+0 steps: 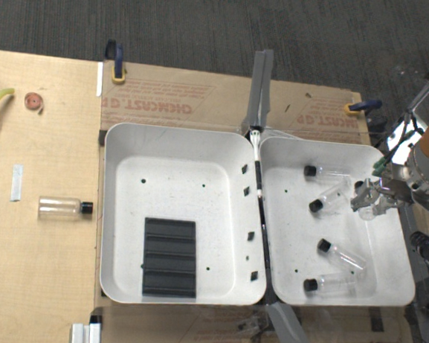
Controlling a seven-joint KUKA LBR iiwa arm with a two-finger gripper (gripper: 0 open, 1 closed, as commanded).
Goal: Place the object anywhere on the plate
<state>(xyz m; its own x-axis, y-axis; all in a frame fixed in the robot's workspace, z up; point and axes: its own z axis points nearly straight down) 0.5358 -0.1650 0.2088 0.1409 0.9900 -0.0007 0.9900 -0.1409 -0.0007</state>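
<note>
Vial (326, 199) diagonal, cap lower-left.

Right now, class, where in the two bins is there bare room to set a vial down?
The left bin is bare above and beside the black plate. The right bin is crowded: four capped vials lie scattered, with the gripper over its right side.

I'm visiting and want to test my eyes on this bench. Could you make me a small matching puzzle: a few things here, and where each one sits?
Things:
1. Black ridged plate
2. End effector
3. Lone vial
4. Blue clamp

Places:
A. On the bench, left of both bins
B. Over the right bin's right side
C. In the left bin
D. At the cardboard's far left corner

Pairs: 1-C, 2-B, 3-A, 4-D
</note>
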